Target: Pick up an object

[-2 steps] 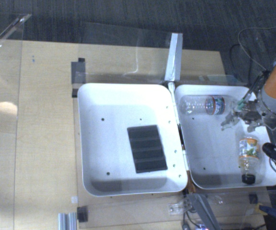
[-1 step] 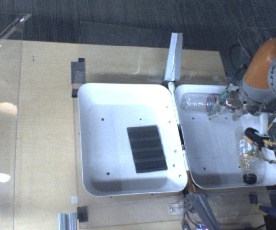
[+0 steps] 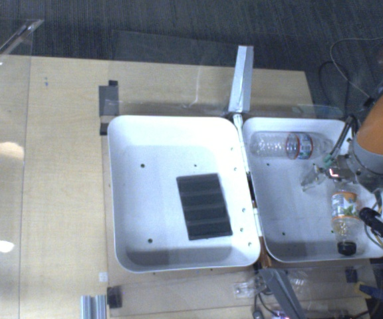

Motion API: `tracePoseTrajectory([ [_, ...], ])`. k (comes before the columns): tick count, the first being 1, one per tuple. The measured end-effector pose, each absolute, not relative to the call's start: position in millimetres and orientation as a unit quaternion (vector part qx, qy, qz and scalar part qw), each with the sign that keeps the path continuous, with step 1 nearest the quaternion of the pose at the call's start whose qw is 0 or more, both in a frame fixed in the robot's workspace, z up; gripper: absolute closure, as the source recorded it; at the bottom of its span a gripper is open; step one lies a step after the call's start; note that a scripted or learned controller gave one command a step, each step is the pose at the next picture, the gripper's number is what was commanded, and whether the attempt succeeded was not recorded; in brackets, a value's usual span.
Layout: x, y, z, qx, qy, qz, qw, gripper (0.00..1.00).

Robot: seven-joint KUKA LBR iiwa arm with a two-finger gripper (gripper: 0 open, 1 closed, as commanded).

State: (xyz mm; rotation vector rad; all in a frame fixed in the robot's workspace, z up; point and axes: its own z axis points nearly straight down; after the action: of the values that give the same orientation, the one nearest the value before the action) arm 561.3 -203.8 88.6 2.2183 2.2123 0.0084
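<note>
Bottles sharing the right bin (image 3: pixel 291 211), arm (image 3: pixel 381 135) cropping off at 3 o'clock, dark ribbed pad (image 3: pixel 205 207) lying in the left bin (image 3: pixel 131 178), clear bottle (image 3: pixel 286 145) lying at 12 o'clock, another bottle (image 3: pixel 343 214) at 4 o'clock, glare blurring both, gripper (image 3: pixel 324 173) sitting between them, grip impossible to tell

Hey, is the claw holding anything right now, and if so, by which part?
Cannot be told. The claw sits in the right bin between two clear bottles, one lying at the back, one near the front; nothing visibly sits in it.
</note>
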Motion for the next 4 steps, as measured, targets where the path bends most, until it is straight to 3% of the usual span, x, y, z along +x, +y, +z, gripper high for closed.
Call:
tracePoseTrajectory([
  [2,550.0,-205,89,0.689,0.725,0.0039,0.006,0.00],
  [3,552.9,-204,101,0.689,0.725,0.0066,0.008,1.00],
  [4,552.8,-204,101,0.689,0.725,0.0066,0.008,0.00],
])
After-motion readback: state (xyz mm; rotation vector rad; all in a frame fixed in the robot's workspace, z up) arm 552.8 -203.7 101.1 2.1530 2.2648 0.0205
